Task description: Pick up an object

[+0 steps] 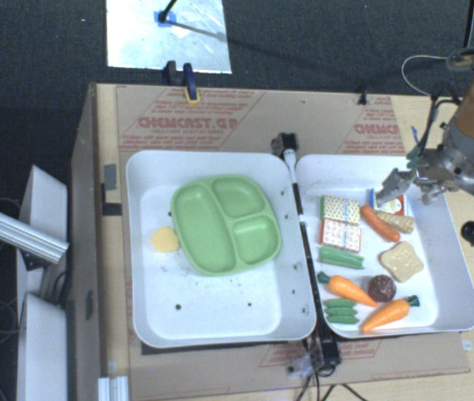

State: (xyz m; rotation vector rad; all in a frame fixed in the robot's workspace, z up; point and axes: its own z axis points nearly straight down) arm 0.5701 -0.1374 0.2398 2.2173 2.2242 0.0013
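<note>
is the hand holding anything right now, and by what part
Cannot be told: the hand hangs over the right bin near the sausage, with nothing visibly between its fingers.

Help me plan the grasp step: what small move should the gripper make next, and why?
Probably a short descent straight down. The gripper hovers at the far side of the right bin, just above the red sausage and cracker, with nothing seen between its fingers, so lowering onto that closest item seems the likeliest route to a pick.

The bench is covered with printed cardboard. Two white bins sit on it: one at nine o'clock, the other at three.
</note>
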